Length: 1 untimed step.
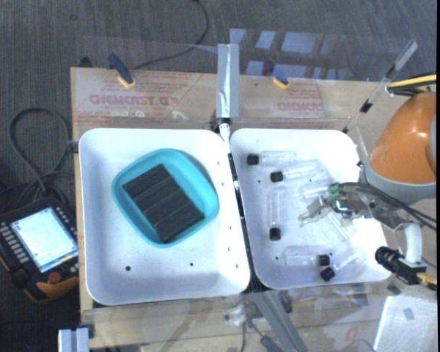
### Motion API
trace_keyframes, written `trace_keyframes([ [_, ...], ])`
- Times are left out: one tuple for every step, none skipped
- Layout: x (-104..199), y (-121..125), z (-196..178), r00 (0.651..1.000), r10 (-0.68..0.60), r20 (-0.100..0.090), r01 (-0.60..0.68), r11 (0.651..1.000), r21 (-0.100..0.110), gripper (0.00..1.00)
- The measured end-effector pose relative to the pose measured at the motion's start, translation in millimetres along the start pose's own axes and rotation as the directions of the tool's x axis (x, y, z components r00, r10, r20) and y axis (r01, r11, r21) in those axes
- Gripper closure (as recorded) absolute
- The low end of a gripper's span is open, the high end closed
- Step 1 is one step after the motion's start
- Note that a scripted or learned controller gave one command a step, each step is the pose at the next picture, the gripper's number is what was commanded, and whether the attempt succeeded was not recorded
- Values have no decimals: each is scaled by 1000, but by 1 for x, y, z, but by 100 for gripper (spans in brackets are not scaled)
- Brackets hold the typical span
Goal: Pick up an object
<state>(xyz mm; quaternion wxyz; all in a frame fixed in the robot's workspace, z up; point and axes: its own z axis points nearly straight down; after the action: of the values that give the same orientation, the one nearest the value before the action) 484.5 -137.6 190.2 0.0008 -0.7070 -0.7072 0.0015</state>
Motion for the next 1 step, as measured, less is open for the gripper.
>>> trace_keyframes([
  [3,76,90,990,-139,1,139,990,-3,0],
])
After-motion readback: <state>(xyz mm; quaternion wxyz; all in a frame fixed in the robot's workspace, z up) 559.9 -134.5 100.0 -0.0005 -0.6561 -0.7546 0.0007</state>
